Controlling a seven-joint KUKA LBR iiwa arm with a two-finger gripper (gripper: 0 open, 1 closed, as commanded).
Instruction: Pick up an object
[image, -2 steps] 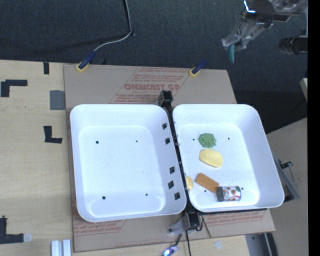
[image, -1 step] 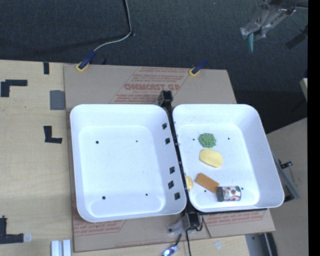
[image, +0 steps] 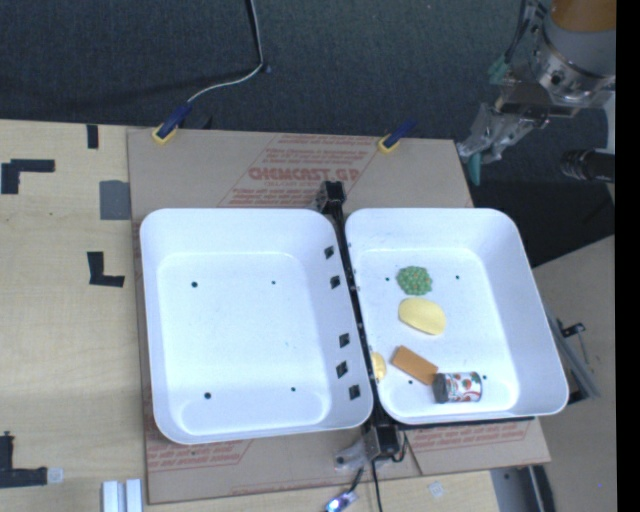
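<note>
Objects available for picking, all in the right bin, lower right of the frame. A green, bumpy, rounded piece lies near the bin's centre. Just below it rests a smooth yellow oval, tilted slightly. Lower still, an orange-brown rectangular block lies flat at a slant. Beside its lower right end, a small can with a red-and-white label lies on its side. A small yellow item, perhaps partly hidden, sits against the bin's left wall.
</note>
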